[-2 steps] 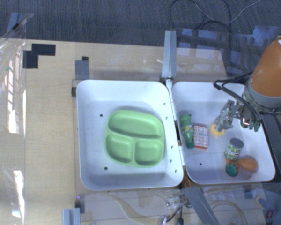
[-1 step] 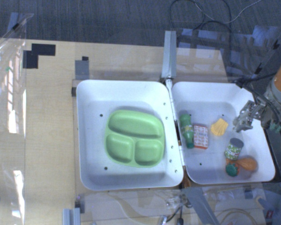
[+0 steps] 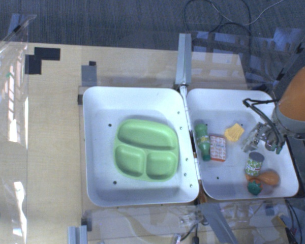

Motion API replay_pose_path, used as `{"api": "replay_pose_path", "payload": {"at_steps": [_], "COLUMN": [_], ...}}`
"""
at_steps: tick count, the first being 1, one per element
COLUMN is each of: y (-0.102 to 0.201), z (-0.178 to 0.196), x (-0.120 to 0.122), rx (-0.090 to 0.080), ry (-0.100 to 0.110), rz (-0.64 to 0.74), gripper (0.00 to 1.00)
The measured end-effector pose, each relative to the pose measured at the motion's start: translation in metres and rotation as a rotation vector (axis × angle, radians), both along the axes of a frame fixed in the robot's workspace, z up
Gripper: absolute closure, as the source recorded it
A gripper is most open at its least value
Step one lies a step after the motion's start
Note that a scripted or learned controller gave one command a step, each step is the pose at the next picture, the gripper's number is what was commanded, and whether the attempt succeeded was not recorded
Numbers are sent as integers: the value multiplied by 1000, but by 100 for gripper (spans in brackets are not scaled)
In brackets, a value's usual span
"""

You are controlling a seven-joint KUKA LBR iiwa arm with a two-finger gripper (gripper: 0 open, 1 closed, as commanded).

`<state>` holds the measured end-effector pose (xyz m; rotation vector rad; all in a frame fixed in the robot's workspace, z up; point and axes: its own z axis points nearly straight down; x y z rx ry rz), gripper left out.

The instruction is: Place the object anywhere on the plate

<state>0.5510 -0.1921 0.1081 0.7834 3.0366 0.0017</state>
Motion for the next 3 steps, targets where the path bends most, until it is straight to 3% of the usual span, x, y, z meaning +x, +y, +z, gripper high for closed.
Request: {"api": "replay_pose_path", "payload": {"at_steps": [1, 2, 3], "y": [89, 57, -14], "z": [34, 82, 105], "x": [-6, -33, -61], "rx": [0, -2, -5], "ry": [0, -4, -5], "rz": [197, 187, 161], "gripper": [100, 100, 100]}}
